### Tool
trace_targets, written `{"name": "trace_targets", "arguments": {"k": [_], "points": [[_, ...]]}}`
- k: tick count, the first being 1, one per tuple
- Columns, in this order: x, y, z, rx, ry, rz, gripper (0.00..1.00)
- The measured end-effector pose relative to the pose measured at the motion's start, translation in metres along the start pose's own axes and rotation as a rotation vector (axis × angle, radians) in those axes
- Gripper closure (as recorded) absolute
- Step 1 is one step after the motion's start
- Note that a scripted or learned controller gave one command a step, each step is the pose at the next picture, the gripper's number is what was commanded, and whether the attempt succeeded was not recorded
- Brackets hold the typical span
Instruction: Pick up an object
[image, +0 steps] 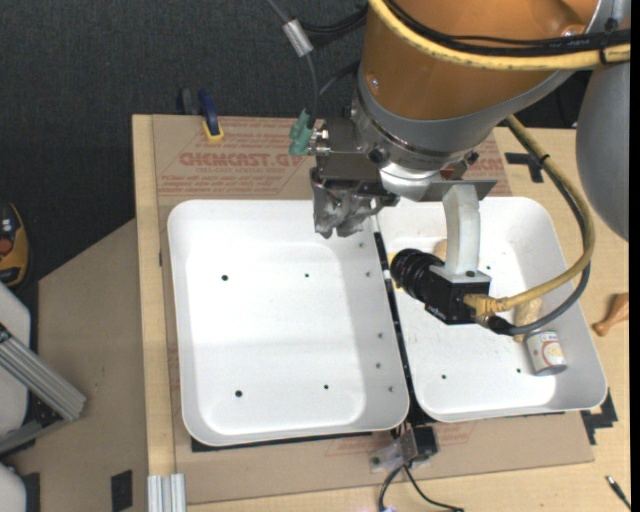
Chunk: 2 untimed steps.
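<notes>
Small can (546, 351) in right bin (560, 235), well apart from claw (340, 215), apparently narrow, holding nothing

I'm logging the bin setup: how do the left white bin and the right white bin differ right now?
The left shallow white bin shows bare floor with small dark dots, while the right shallow white bin holds a small silver-and-orange cylinder. The arm's black attachment with the brass fitting hangs over the right bin; the end effector sits at the left bin's back edge. Both are white with rounded corners.
</notes>
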<state>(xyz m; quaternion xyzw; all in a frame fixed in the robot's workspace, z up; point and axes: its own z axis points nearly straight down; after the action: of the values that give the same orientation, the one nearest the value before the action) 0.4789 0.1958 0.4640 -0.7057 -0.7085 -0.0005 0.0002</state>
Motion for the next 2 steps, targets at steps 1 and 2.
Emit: {"name": "trace_targets", "arguments": {"k": [1,2], "points": [[0.018,-0.002,0.152,0.018,-0.008,0.003,1.0],[0.03,0.001,0.027,-0.014,0.006,0.001,1.0]]}}
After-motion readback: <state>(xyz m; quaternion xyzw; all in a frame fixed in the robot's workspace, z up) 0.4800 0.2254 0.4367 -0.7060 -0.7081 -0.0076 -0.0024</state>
